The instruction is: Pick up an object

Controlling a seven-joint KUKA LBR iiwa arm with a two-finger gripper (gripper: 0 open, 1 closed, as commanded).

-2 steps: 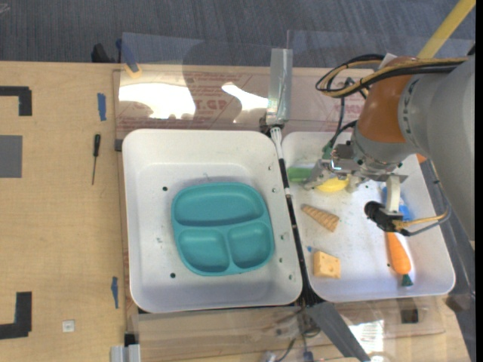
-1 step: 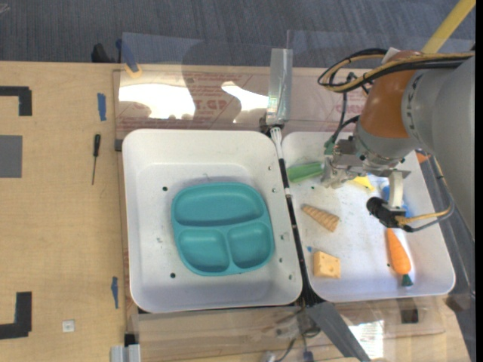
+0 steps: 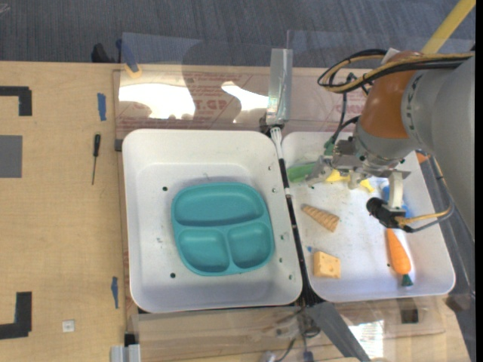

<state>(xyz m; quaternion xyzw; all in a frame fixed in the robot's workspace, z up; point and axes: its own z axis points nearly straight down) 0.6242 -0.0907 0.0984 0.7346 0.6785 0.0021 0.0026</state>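
My gripper (image 3: 361, 164) hangs low over the back of the right bin (image 3: 434, 274), under the orange-banded wrist. A yellow object (image 3: 337, 176) and a green object (image 3: 299, 173) lie just to its left, partly covered by it. A waffle cone (image 3: 321, 216) lies in the middle of the bin. A tan cheese-like block (image 3: 327, 264) sits near the front edge. An orange carrot (image 3: 398, 253) lies along the right side, with a small blue item (image 3: 395, 194) behind it.
The left bin (image 3: 143, 157) holds a teal divided plate (image 3: 221, 227). A metal post (image 3: 280, 89) stands behind the divider between the bins. Cables loop around the wrist at the upper right. A screwdriver (image 3: 95, 157) lies on the wooden bench at left.
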